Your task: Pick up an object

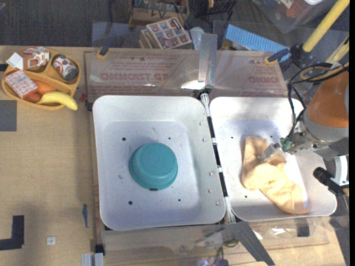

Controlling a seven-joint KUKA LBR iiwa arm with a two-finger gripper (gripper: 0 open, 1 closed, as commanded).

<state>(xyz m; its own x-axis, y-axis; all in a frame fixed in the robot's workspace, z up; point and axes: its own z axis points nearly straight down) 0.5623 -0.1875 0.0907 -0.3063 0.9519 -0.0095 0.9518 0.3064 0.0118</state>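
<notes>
A crumpled tan cloth [273,177] lies in the right bin [238,121], reaching from the bin's middle toward its front right corner. My gripper [274,150] comes in from the right and is low over the cloth's upper edge, seemingly touching it. The grey arm with its orange band [331,103] rises behind it at the right edge. A teal bowl [153,165] sits upside down in the middle of the left bin [111,121], far from the gripper.
A metal divider [213,148] runs between the two bins. A yellow tray [39,79] with a banana and toy food stands on the bench at the far left. Cables hang beside the arm at the right.
</notes>
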